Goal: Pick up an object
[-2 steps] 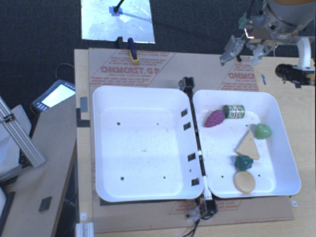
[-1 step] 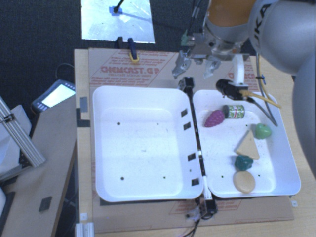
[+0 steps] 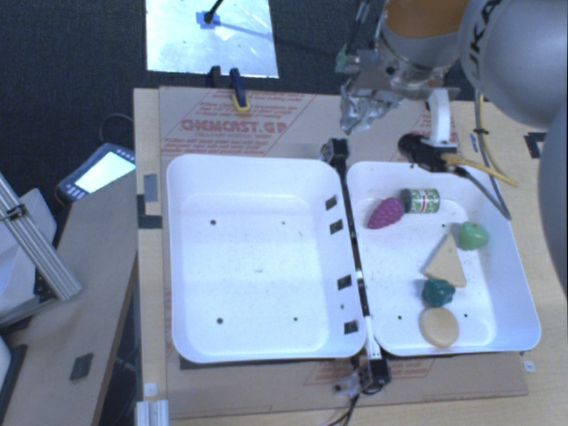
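Five objects lie in the right bin (image 3: 524, 322).

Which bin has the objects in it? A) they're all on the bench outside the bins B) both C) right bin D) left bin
C: the can, pink berry, green ball, wedge, teal piece and tan disc all lie inside the right bin.
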Tool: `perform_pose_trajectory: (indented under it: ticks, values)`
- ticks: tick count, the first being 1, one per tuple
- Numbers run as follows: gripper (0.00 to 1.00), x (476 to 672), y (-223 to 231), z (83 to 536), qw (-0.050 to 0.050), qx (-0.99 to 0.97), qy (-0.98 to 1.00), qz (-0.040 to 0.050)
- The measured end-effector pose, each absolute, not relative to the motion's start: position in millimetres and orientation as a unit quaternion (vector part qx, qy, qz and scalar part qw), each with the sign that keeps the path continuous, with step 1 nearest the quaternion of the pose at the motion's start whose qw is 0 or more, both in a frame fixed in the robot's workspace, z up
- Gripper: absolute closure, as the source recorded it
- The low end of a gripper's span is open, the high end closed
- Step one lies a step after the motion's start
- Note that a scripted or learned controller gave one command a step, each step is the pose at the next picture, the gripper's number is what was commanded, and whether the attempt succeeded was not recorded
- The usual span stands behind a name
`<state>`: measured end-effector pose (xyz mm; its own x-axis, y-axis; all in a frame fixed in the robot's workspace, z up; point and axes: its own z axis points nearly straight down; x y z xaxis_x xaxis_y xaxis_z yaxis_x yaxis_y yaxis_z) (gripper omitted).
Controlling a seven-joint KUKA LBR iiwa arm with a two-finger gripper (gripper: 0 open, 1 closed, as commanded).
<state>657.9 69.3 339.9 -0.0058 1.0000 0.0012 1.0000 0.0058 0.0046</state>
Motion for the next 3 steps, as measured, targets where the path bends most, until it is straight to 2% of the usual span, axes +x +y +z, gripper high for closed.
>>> perform_pose_trajectory:
  ticks: [1,2,3]
  values:
    - [1.0,669.1,133,421,0.003,0.703,0.711,0.0054]
    - [1.0,668.0,201,452,0.001,0.703,0.711,0.0036]
    - [1.0,668.2,237,476,0.001,0.705,0.71,0.0028]
